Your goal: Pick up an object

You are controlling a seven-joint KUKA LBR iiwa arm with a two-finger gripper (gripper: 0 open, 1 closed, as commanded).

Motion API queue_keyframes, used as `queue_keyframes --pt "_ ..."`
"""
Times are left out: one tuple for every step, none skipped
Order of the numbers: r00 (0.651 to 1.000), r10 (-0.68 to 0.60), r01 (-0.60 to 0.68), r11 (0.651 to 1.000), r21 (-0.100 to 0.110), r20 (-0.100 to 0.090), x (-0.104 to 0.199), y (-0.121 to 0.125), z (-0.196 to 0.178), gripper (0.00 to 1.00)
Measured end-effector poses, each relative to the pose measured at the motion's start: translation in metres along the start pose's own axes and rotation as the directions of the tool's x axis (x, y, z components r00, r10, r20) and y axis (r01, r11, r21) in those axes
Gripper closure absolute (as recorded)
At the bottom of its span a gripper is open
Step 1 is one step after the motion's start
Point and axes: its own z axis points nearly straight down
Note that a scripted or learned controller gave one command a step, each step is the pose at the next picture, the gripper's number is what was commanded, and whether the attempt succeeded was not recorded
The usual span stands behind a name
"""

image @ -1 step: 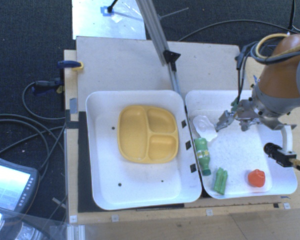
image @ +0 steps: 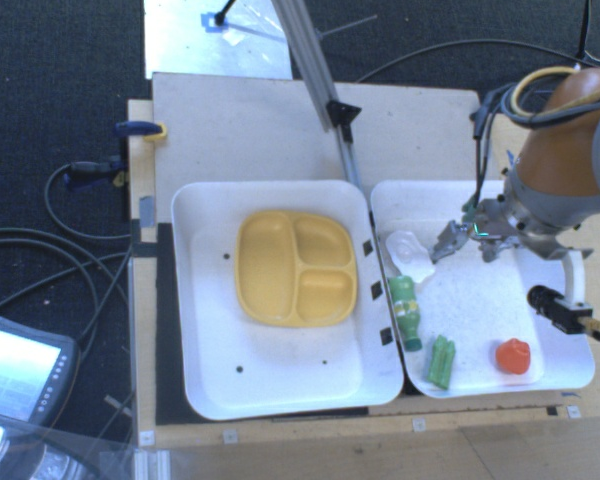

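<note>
You are looking down on a pale surface (image: 280, 128) that carries two shallow white bins side by side. The left bin (image: 205, 368) holds one item: a yellow divided plate (image: 296, 267) with three compartments, lying flat near the bin's middle.

The right bin (image: 570, 368) holds the loose objects. A green bottle (image: 406, 311) with a pale label lies along the bin's left wall; no writing on the label can be read at this resolution. Just beyond its upper end you see a white crumpled object (image: 408, 253), too washed out against the bin floor to identify further. A small green rectangular object (image: 441, 361) lies near the front edge, just right of the bottle's lower end. An orange-red object (image: 514, 356) with a short raised top sits near the front right corner, well apart from the green items.

The arm (image: 570, 138) enters from the right, its orange band above the wrist. The gripper (image: 470, 238) hangs over the rear half of the right bin, to the right of the white crumpled object. The fingers appear spread apart with nothing between them; no object is grasped. A small black part (image: 552, 306) projects from the wrist assembly over the bin's right side.

At the lower left, a handheld control pendant (image: 15, 363) with a lit screen rests off the surface; its screen text is not legible. A blue clamp (image: 140, 129) grips the surface's left edge.
</note>
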Motion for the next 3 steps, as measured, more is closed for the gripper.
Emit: queue_keyframes --pt "1.0 0.003 -0.003 1.0 0.005 0.0 -0.005 -0.007 0.047 0.0" --pt "1.0 0.002 -0.002 1.0 0.005 0.001 -0.009 -0.005 0.09 0.0" --pt "1.0 0.008 -0.008 1.0 -0.01 0.013 -0.016 -0.003 0.115 0.0"
